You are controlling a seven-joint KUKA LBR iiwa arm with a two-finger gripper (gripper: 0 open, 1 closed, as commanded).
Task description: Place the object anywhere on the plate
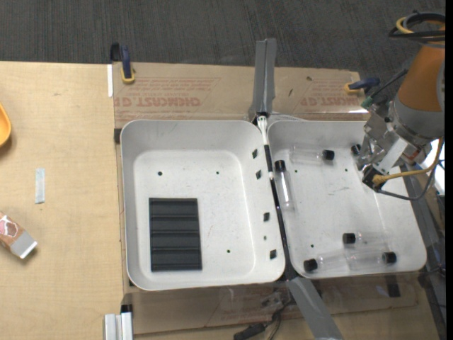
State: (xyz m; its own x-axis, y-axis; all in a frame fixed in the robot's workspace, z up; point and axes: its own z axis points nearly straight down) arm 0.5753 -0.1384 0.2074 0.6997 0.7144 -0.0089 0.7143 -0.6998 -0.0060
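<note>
Over the far right side of the right bin [340,204], the pincer [369,163] hangs above the bin floor with nothing visibly in it. Whether it is open or closed I cannot tell from this angle. Nearest to it lies a clear tube [311,154] with a black cap, near the back wall and apart from the pincer. A second tube [283,186] lies tight along the left wall of this bin, and more black-capped clear pieces [348,261] lie near the front wall. The black ribbed plate [175,234] sits at the front left of the left bin [205,161]. It is well apart from all of them, on the other side of the walls where the two bins meet.

Judging by this, no object has been picked up yet, and several things could spoil the try. The tubes are round and look smooth, so a closing pincer may squirt one sideways or set it rolling. The one against the wall leaves little room for a grip on that side. A weak hold could let go while crossing the middle walls. On the plate, a tube set down across the ribs may roll off onto the bin floor.
</note>
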